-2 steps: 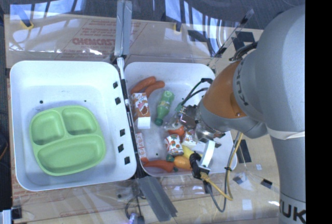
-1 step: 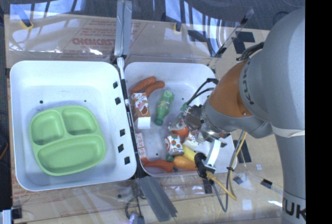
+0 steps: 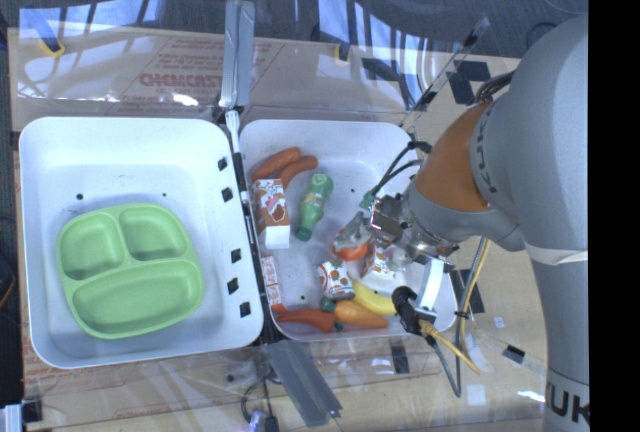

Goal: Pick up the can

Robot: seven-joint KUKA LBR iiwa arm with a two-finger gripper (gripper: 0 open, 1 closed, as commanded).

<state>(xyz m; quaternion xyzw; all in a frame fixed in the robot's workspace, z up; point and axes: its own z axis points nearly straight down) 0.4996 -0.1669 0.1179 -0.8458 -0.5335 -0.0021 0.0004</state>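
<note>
Low, gripper (image 3: 372,245) over can (image 3: 337,279) (right bin (image 3: 330,135)).

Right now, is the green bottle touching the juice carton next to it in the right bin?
Apart. The camera view shows a strip of white bin floor between the green bottle and the juice carton, along the bottle's whole length.

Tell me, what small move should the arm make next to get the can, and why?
Probably a short drop straight down. The gripper hovers in the right bin, just beside the can, which stands among a banana and a carrot, so a sideways move could knock them.
</note>
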